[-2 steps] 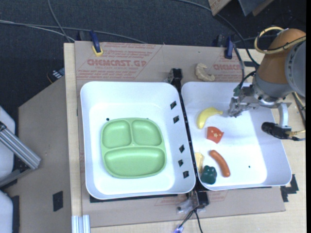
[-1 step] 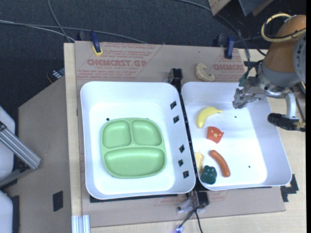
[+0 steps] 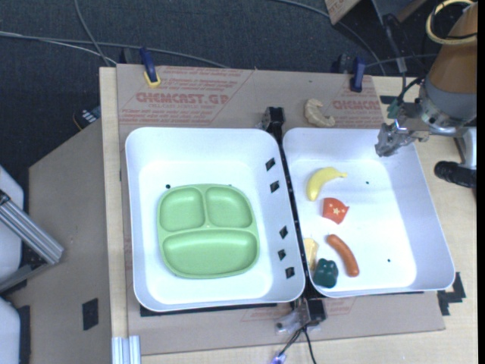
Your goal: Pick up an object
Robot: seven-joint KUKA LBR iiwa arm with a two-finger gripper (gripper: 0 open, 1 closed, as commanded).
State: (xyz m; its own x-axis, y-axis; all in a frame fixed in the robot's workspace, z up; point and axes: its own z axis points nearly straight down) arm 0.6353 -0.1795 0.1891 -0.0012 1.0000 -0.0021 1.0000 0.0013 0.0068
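Camera view: a banana (image 3: pixel 324 180), strawberry (image 3: pixel 335 210), sausage (image 3: pixel 343 254) and dark green piece (image 3: pixel 326 272) lie in the right bin (image 3: pixel 409 226), well apart from the gripper (image 3: pixel 388 144) at its far rim; a clean pick likely means descending centred over the isolated banana

The right bin (image 3: pixel 424 226) serves as the reference. Five small objects lie on its floor, all in its left half. A yellow banana (image 3: pixel 323 181) lies nearest the bin's far-left area, curved, its tip pointing right. A red strawberry-like piece (image 3: pixel 335 210) lies just below the banana, apart from it. A reddish-orange sausage (image 3: pixel 342 254) lies below that, angled toward the near-right. A dark green pepper-like piece (image 3: pixel 326 272) sits beside the sausage's left, close to the near-left corner. A pale yellow piece (image 3: pixel 310 251) rests against the left wall, just above the green one.
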